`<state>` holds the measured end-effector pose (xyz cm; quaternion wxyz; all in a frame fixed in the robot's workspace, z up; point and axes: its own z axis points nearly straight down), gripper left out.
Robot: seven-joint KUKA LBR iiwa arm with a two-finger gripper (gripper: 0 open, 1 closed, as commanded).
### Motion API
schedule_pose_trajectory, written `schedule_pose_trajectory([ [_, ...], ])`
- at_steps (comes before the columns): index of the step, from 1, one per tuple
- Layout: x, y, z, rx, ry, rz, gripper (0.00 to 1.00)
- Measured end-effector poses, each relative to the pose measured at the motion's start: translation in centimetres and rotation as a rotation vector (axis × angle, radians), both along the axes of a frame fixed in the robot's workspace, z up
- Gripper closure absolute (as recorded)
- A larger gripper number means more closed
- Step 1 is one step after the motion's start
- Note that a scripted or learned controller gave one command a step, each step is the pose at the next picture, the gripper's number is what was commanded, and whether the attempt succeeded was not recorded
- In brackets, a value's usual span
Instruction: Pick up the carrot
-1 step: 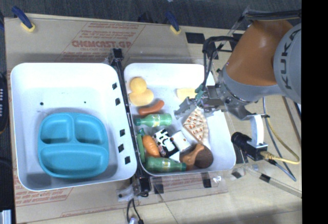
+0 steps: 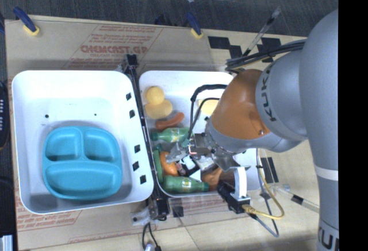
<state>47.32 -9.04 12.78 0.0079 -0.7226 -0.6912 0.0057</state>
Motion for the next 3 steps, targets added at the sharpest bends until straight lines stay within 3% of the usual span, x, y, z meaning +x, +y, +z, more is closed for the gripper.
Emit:
schedule_pose_trajectory([
  [1, 6.4, -5.0, 0.9, -0.002, -0.014, 0.176, 0.00],
  [2, 13.9, -0.6, -0.5, -0.002, -0.012, 0.073, 0.00],
  [3, 18.3, 0.0, -3.3, -0.003, -0.011, 0.063, 0.00],
])
